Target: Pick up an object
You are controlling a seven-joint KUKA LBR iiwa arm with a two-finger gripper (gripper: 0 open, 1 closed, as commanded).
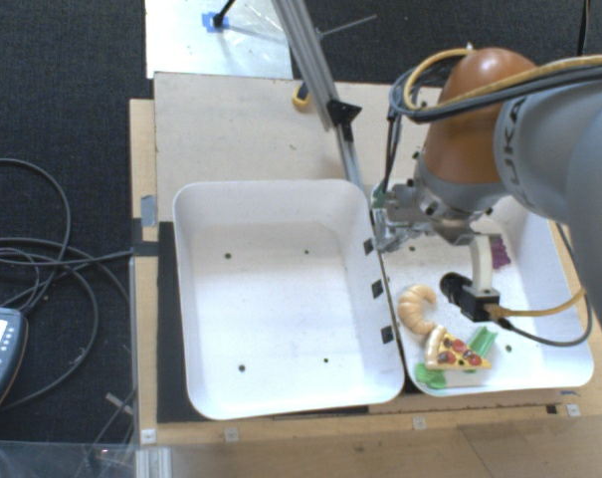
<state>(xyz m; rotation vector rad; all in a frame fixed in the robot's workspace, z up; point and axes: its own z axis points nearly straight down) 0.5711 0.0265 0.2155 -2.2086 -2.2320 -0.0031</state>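
1. You have two white bins on the bench: the left bin [271,297] and the right bin [549,267], touching along a shared wall at the centre of the view.
2. One arm [539,137] comes in from 3 o'clock, grey, with its orange band [480,118] bulking over the upper part of the right bin.
3. One gripper [388,229] sits low at the wall between the bins, at the right bin's 10 o'clock corner. You cannot tell how it is set; the wrist body covers too much of it.
4. Nothing shows as held at the gripper.
5. Count the loose objects in the right bin: one croissant [417,308], tan and curled, near the dividing wall at about 7 o'clock in that bin.
6. One pizza slice toy [456,352], yellow with red spots, lies just at 5 o'clock from the croissant.
7. One green piece [483,341] pokes out from under the pizza slice on its 2 o'clock side; what it is stays unclear.
8. One purple object [501,252] peeks out at the arm's lower edge, mostly hidden.
9. One black block [468,298] with a yellow cable [544,312] hangs from the arm just at 3 o'clock from the croissant.
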